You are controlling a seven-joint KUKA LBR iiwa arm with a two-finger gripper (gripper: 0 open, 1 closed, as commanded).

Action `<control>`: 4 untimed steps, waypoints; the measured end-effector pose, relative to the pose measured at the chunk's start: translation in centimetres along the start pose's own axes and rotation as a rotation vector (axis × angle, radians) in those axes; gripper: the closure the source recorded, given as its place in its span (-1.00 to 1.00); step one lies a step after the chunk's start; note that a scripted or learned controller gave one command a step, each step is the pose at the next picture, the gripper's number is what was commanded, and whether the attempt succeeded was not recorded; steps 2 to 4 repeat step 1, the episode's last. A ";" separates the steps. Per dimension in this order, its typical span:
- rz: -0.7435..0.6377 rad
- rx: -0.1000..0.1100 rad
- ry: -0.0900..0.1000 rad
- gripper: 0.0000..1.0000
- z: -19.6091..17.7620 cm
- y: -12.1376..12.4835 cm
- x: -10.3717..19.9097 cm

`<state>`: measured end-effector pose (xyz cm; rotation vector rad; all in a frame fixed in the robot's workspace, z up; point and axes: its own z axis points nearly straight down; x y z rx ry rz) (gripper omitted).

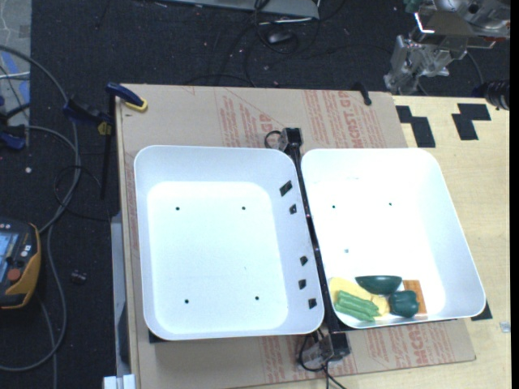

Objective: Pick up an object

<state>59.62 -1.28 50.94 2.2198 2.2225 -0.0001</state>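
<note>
Several small objects lie in the near corner of the right bin (pixel 422 217): a dark green bowl-shaped piece (pixel 379 283), a light green ridged piece (pixel 357 305), a dark green lump (pixel 404 304), a yellow piece (pixel 344 288) and an orange-brown piece (pixel 414 287). They touch or overlap one another. My gripper (pixel 415 55) hangs at the top right, high above the dark floor beyond the far edge of the bench, well away from both bins and the objects.
The left bin (pixel 215 241) sits beside the right one, with a black divider with clips (pixel 304 233) between them. Both rest on a cardboard sheet (pixel 243 116). Cables and a yellow-handled clamp (pixel 128 97) lie off to the left.
</note>
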 end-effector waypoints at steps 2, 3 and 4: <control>-0.004 0.000 0.001 1.00 -2.9 3.1 5.9; -0.004 0.000 0.001 1.00 -2.9 3.1 5.9; -0.004 0.000 0.001 1.00 -2.9 3.1 5.9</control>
